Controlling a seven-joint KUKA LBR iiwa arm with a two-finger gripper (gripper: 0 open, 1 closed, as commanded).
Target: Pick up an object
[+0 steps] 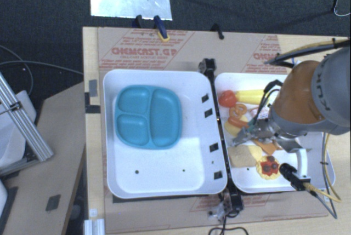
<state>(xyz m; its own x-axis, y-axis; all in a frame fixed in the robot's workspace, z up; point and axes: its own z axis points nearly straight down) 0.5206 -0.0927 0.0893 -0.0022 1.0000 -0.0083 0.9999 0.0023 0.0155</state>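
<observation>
The gripper hangs low in the right bin among toy food; whether its fingers are spread or pinching anything, I cannot tell; a red tomato and yellow corn cob lie beyond it; the left bin holds a blue divided plate.

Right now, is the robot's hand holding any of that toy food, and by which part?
It cannot be told: the hand sits low among the toy food in the right bin, with nothing clearly between its fingers.

Glossy white plastic bins, a smooth matt blue plastic tray, on printed brown cardboard.
</observation>
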